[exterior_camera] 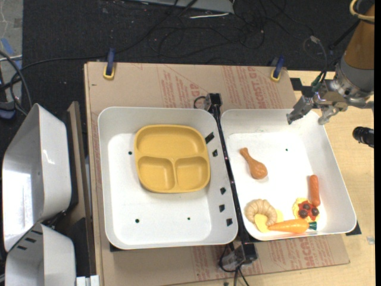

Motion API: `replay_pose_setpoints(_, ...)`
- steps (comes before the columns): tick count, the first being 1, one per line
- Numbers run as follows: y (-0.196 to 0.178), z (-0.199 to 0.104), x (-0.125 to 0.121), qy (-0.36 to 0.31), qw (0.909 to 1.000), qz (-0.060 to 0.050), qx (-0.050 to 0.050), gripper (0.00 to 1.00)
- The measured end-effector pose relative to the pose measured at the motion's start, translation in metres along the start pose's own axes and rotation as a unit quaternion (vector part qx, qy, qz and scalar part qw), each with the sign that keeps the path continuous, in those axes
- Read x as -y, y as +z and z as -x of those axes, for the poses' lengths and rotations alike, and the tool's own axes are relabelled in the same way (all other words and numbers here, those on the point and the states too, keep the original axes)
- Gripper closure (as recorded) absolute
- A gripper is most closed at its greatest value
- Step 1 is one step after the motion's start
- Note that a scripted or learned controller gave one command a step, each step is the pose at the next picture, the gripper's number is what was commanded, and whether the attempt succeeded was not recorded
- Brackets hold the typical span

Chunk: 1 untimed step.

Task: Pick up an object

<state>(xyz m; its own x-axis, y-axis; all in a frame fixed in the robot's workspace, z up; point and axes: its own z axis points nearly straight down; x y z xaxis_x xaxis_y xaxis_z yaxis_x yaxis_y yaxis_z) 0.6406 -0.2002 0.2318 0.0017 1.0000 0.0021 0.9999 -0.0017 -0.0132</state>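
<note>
2 white bins sat side by side on the bench; the left bin [119, 219] held a yellow divided plate [172, 158], the right bin [333, 159] the toy food. The gripper [311, 112] hung over the right bin's far rim, its 2 fingers spread apart with nothing between them. A drumstick [254, 164] lay near the bin's middle, well apart from the croissant [260, 210], carrot [290, 224], sausage [314, 189] and small fruit piece [307, 209] clustered toward the near corner. This looked like the approach step, no grasp yet made. The isolated drumstick seemed the easiest target: the next move would call for travelling inward over it, aligning across its narrow shaft, then descending.
</note>
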Motion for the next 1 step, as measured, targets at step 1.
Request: replay_pose_setpoints(1, -0.0095, -0.0012, -0.0023, -0.002, 1.0000, 0.007, 0.001, 0.00)
